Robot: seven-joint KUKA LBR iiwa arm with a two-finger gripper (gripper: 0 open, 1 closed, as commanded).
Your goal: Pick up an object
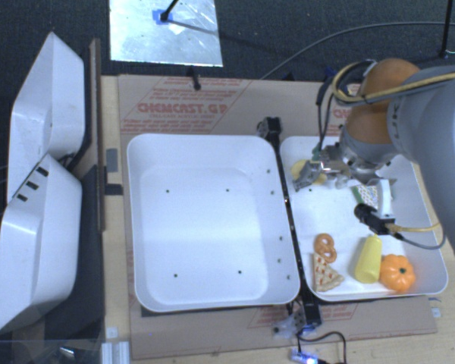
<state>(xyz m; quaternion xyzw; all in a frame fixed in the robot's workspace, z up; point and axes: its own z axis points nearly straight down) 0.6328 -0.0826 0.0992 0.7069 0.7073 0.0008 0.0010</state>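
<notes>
Claw (312, 174) hangs low in the right bin (432, 283), right by a small yellow thing (298, 168) at the bin's far left corner. We cannot tell how the claw is set or if it has the yellow thing. We think that toy is light and hard, maybe a bit slippery, so grab it across its thin middle. Nearer us sit a pretzel (325, 246), a pizza slice (325, 274), a yellow block (368, 258) and a pumpkin (397, 273).

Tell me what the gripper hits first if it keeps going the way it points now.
The gripper points toward the view's left, low in the right bin. A yellow object lies right at its tip, so that probably comes first, then the bin wall by the left bin. Depth is unclear from above.
</notes>
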